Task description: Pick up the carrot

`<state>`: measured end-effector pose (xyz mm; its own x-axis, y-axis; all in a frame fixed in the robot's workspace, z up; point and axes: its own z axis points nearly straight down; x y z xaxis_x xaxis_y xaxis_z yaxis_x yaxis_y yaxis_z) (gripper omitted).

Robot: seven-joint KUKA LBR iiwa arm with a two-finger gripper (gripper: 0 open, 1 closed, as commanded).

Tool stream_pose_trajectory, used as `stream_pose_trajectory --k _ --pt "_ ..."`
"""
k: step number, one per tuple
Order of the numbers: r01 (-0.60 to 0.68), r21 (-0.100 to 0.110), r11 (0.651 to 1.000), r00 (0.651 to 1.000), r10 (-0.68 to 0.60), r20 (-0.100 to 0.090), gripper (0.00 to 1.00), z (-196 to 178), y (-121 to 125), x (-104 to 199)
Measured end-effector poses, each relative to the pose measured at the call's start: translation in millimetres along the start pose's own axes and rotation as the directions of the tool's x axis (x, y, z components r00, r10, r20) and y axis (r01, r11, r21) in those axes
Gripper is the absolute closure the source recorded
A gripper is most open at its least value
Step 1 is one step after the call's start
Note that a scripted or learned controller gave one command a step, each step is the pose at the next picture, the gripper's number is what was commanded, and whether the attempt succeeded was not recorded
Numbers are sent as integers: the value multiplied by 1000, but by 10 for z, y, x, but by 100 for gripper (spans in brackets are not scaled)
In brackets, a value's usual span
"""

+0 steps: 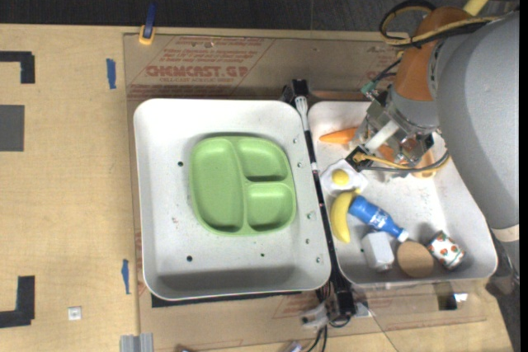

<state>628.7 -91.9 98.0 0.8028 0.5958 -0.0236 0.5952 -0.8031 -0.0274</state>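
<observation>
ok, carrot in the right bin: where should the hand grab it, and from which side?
Probably mid-body, from straight above. The carrot lies flat near the right bin's far-left corner, tip pointing left toward the divider, thick end hidden under the hand. Closing across its narrow width looks best; the wall likely blocks any approach from the left.

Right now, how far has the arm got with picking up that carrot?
Done: the arm has reached into the right bin, and its gripper sits right beside the carrot. In hand: closing in on it; the carrot's orange tip lies on the bin floor, pointing toward the divider. Left: gripping and lifting it. Whether the fingers have closed is unclear from this angle.
</observation>
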Motion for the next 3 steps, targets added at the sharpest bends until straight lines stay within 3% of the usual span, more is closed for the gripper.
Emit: stream_pose_trajectory --k 1,2,3 --pt "4 -1 1000 1000 -4 -2 100 -105 -1 10" --pt "4 -1 1000 1000 -4 -1 0 -99 -4 9" --pt "-78 3 997 997 79 -10 0 106 389 -381"
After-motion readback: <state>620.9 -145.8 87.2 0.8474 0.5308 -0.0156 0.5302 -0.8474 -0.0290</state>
